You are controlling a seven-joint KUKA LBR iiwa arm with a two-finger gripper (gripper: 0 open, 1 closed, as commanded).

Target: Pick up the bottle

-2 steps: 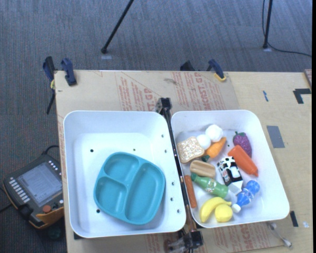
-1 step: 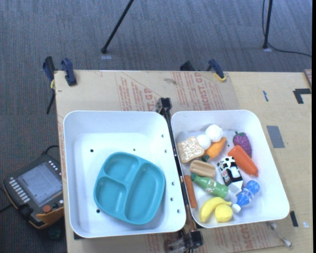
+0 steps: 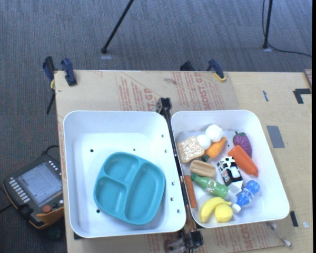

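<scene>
A small green bottle (image 3: 210,184) lies on its side in the right bin (image 3: 263,141), its neck pointing toward the left. It rests between a hot dog bun (image 3: 203,168) above it and a yellow banana (image 3: 211,206) below it. A black and white carton (image 3: 229,170) lies just to its right.
The left bin (image 3: 79,136) holds a teal divided plate (image 3: 129,187). The right bin also holds a waffle (image 3: 190,148), two carrots (image 3: 243,161), a purple fruit (image 3: 243,142), white balls (image 3: 214,132), a sausage (image 3: 190,191) and a blue bottle (image 3: 246,194). A pendant (image 3: 36,186) lies at the far left.
</scene>
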